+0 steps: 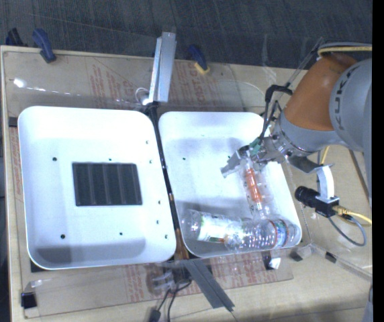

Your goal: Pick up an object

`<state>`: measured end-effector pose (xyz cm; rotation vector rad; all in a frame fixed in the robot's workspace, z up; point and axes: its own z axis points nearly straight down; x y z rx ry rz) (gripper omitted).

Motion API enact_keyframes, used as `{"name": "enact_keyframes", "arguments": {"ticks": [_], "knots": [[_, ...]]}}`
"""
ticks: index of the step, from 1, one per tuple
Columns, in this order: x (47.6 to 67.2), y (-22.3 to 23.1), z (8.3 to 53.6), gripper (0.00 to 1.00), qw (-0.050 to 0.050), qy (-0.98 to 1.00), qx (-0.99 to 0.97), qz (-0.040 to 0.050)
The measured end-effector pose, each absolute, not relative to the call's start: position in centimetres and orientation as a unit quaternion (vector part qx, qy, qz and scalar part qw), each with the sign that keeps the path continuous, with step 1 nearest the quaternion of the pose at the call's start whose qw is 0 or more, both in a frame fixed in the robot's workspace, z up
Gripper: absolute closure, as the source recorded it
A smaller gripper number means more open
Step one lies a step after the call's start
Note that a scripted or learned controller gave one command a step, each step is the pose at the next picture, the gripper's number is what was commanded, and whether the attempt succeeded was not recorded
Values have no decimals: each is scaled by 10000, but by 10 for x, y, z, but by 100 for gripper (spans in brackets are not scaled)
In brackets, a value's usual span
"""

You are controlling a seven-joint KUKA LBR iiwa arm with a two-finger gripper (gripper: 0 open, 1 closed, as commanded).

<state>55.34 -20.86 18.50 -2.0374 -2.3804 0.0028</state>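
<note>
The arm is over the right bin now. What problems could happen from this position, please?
1. The clear bottle lies on its side against the near wall of the right bin; it may roll or slip when grasped.
2. The small clear item with an orange part lies just below the gripper and close to the bottle, so one may get nudged while the other is picked.

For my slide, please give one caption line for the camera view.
Gripper over the right bin, above a clear bottle; left bin beside it.
</note>
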Motion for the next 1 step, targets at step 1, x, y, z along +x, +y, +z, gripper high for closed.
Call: {"name": "enact_keyframes", "arguments": {"ticks": [1], "knots": [[567, -209, 183, 0, -4, -7723, -6352, 0]]}}
